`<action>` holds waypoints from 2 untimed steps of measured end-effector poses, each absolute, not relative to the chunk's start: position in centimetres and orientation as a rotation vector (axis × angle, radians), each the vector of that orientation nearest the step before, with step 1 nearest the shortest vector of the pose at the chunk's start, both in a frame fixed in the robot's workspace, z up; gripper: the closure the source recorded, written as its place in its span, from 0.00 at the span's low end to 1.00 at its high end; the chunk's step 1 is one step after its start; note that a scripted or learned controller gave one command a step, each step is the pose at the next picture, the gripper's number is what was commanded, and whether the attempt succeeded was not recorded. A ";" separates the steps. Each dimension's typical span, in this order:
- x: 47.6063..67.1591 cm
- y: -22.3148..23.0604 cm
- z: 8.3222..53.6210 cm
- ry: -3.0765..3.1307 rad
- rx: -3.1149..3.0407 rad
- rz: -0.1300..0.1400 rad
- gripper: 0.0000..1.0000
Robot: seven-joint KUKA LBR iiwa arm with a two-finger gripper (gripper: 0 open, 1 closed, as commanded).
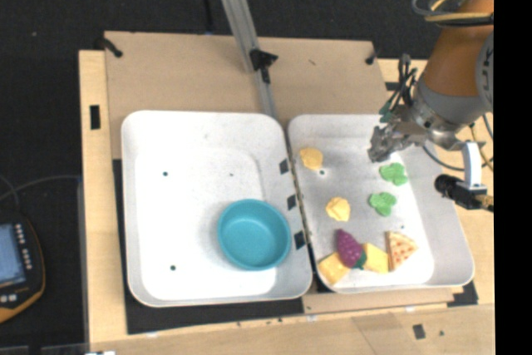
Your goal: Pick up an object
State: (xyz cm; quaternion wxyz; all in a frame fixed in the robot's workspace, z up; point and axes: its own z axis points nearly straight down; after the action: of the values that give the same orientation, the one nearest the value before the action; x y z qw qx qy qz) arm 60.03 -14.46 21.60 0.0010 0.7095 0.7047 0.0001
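Note:
My gripper (381,147) hangs over the back of the right bin (353,129), just up and left of a green toy piece (393,174). A second green piece (382,202) lies below it. Two yellow pieces lie further left, one (311,158) near the bin's left wall and one (337,209) mid-bin. At the front of the bin sit a purple grape-like toy (349,246), a yellow block (333,268), another yellow piece (376,259) and a pizza-slice toy (401,248). I see nothing between the fingers.
The left bin (166,154) holds a blue bowl (253,234) near its front right. A grey metal pole (237,12) slants across the bench behind the bins. A black fitting (461,189) sticks out beside the right bin's right rim.

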 end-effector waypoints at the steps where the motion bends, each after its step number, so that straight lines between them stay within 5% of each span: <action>1: 59.6 -15.0 27.8 2.213 2.218 0.007 1.00; 2: 59.8 -10.1 27.9 2.228 2.214 0.002 1.00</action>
State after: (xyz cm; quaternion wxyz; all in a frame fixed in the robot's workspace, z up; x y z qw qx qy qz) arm 59.83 -10.09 27.94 0.0003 0.7050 0.7092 0.0006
